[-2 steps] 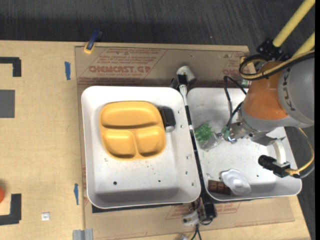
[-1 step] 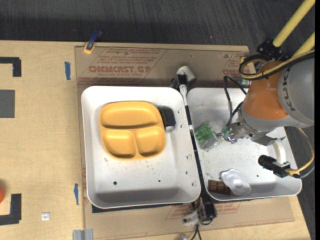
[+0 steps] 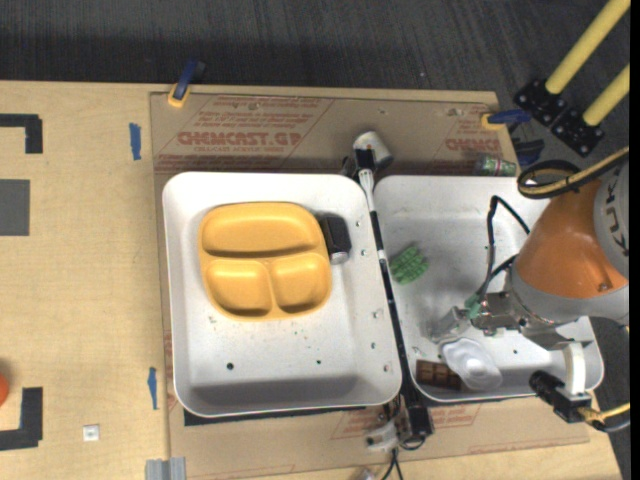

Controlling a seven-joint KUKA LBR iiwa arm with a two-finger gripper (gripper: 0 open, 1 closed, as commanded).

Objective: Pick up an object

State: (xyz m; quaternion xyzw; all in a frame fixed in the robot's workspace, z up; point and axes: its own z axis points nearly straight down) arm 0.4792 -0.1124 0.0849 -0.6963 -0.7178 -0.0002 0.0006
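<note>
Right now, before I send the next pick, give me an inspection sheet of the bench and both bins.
Surface: tan bench with a cardboard sheet under two white bins.
Job's things, left bin: yellow three-part tray, small black object touching its right edge.
Job's things, right bin: green ridged piece, clear plastic item, brown block at the near wall.
Clutter: dark specks on the left bin's floor.
Gripper: gripper low in the right bin, above the clear item; grasp cannot be judged.
Cables: black cable looping down to the wrist.
Surroundings: yellow poles in black clamps, blue tape marks, black floor mat.
</note>
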